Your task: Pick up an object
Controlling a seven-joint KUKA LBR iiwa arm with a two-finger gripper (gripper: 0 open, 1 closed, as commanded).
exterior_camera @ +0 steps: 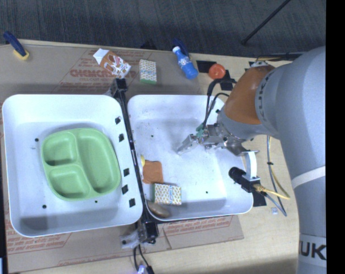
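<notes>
My gripper (pixel 185 145) hangs over the middle of the right bin (pixel 178 110), its fingers pointing left, with nothing visible between them. To its lower left on the bin floor lie an orange-brown square piece (pixel 153 171) and a small patterned box (pixel 168 194). A brown rounded object (pixel 158 210) rests at the bin's front rim, and a small yellow bit (pixel 142 161) sits by the divider. The gripper stands apart from all of these.
The left bin (pixel 24 113) holds a green sectioned plate (pixel 80 163). Behind the bins on the bench lie a snack packet (pixel 111 63), a small box (pixel 147 71), a blue bottle (pixel 185 62) and an orange ball (pixel 216 71). The arm's grey body fills the right side.
</notes>
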